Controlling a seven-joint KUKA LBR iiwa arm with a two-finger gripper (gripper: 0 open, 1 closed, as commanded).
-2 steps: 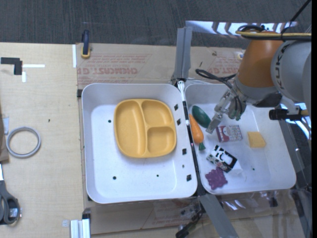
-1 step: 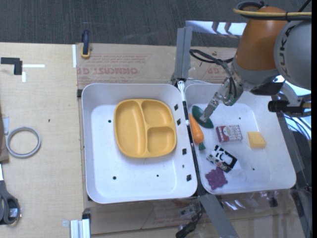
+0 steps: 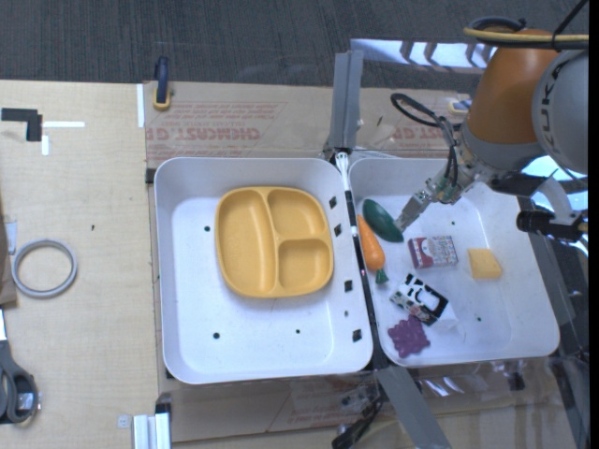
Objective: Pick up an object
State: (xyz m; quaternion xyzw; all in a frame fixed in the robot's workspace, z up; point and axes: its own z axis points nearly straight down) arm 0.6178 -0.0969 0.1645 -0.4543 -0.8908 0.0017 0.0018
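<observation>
My gripper [image 3: 410,215] reaches down and to the left into the right bin [image 3: 524,325]. Its tip hangs just right of a dark green object [image 3: 381,220] near the bin's left wall. Whether it touches that object I cannot tell. Below the green object lies an orange carrot [image 3: 372,248]. A red and white box [image 3: 433,252] sits mid-bin, with a yellow cheese block [image 3: 485,264] to its right. Lower down are a black and white item [image 3: 418,297] and a purple grape bunch [image 3: 409,337]. Nothing is visibly held.
The left bin [image 3: 178,325] holds a yellow divided plate [image 3: 274,241]. On the wooden bench at the left lie a tape ring [image 3: 42,267] and scissors [image 3: 14,396]. A grey post [image 3: 344,101] rises between the bins at the back.
</observation>
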